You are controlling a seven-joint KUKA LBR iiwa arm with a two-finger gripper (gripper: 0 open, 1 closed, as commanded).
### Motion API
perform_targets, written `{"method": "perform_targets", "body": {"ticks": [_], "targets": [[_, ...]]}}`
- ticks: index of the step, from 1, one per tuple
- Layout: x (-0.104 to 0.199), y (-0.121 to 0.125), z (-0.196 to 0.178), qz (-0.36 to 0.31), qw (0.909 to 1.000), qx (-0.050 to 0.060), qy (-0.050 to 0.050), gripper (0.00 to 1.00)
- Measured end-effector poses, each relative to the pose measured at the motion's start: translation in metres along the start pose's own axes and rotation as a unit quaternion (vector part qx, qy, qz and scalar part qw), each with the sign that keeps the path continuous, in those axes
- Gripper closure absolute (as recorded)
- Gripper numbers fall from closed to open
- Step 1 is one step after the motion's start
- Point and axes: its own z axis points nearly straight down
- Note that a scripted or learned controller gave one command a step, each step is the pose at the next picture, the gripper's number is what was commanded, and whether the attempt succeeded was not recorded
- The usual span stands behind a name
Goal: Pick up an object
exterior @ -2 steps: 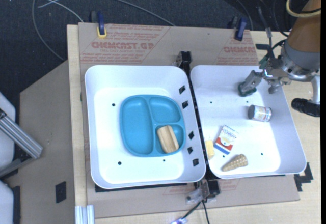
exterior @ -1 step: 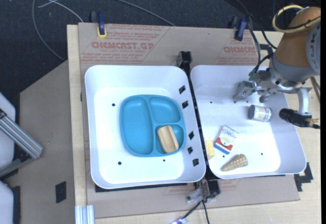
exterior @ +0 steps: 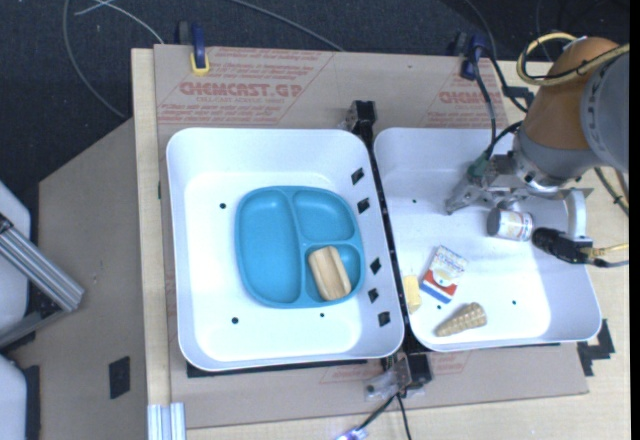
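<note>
My gripper [exterior: 487, 192] hangs over the far part of the right bin [exterior: 560, 323], below the grey wrist and its orange band. A small silvery cylinder [exterior: 510, 224] sits right beside it; whether it is held is unclear. Nearer the front of this bin lie a white, red and blue packet [exterior: 441, 279], a tan ridged cone [exterior: 460, 319] and a small yellow piece [exterior: 412, 293]. In the left bin [exterior: 195, 228], a blue divided plate [exterior: 285, 243] carries a tan block [exterior: 329, 272] in its near right compartment.
A black divider with clips [exterior: 370, 218] runs between the two bins. Cables [exterior: 570, 246] trail off the wrist over the right bin's right side. The bins rest on a cardboard sheet [exterior: 250, 83] clamped at the back.
</note>
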Motion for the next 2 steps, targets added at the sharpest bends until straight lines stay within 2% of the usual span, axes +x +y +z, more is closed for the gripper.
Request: {"method": "perform_targets", "body": {"ticks": [1,2], "targets": [[0.0,0.002,-0.014,0.0,1.0,-0.003,0.0,1.0],[-0.003,0.013,-0.067,0.0,1.0,-0.006,-0.002,1.0]]}}
